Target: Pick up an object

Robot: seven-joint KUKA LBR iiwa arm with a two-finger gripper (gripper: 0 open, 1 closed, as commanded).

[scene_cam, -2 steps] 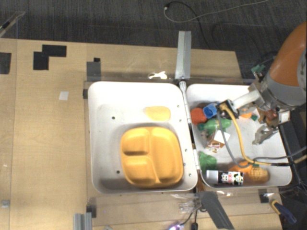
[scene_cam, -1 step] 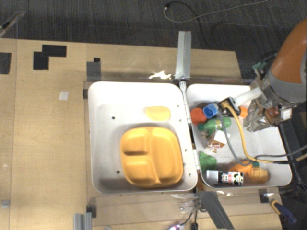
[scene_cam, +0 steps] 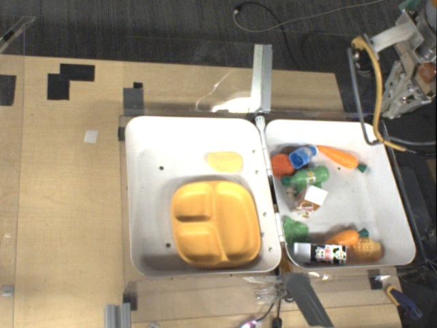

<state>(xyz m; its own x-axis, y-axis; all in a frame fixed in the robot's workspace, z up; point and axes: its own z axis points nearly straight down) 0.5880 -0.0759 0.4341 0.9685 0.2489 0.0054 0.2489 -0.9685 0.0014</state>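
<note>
so, bench: a big tan top that holds two white bins side by side.
left bin: white and shallow, on the left half of the view.
right bin: white too, touching the left bin along the middle edge.
arm: up in the top right corner, off past the right bin, with a yellow hose looping beside it.
gripper: somewhere in that jumble at the corner; i cannot tell if it is open or closed, and no toy shows in it.
yellow tray: the biggest thing in the left bin, with three sections, near the front.
pale yellow disc: flat, just behind the tray.
carrot: orange, at the back of the right bin.
green bottle: lying just in front of a blue cup and a red ball.
black and white bottle: lying along the front wall, beside a brown toy.
small packet: white and brown, in the middle of the right bin.
</note>
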